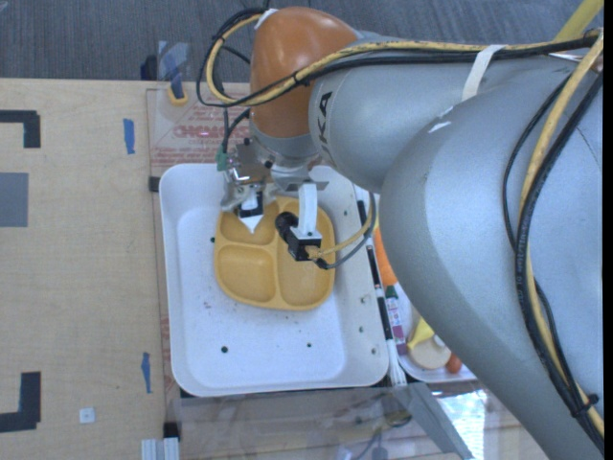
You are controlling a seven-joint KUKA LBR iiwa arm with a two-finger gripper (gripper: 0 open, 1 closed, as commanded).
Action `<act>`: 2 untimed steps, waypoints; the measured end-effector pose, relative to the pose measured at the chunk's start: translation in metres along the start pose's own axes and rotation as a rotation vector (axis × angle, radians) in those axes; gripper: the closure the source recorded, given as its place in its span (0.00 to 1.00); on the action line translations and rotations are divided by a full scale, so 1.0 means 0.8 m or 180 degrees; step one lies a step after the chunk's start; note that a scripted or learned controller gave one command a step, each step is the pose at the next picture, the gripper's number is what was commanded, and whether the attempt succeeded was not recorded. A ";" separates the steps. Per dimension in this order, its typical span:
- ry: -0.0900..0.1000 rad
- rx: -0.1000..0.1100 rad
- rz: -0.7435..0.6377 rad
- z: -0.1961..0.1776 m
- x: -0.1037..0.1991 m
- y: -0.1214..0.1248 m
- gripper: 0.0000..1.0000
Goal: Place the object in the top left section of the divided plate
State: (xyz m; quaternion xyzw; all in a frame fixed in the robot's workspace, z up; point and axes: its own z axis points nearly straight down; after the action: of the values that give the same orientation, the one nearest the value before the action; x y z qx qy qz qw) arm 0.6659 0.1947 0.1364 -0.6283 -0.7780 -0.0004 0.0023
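Directly, claw [251, 213] over plate [247, 272], arm [460, 161] across bin [192, 295]

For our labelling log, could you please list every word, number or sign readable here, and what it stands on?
Dark letters on the grey arm, beside the orange band: turned and cut off, not readable.
Red print on the pale sheet behind the white bin: too blurred to read.
Yellow divided plate: no text visible.

The divided plate [251, 274] looks like smooth yellow plastic with a dull sheen. The bin [278, 357] is smooth white plastic. The counter [77, 257] is pale matt wood. The arm [479, 171] has a satin grey shell, its orange band [292, 51] glossier.
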 end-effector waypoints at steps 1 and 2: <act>0.0019 -0.0020 0.0562 0.003 0.003 0.003 1.00; -0.0005 -0.0014 0.0570 0.019 -0.001 0.000 0.00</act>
State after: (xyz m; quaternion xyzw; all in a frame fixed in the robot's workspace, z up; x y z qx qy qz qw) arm 0.6663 0.1938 0.1212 -0.6953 -0.7187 -0.0015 0.0003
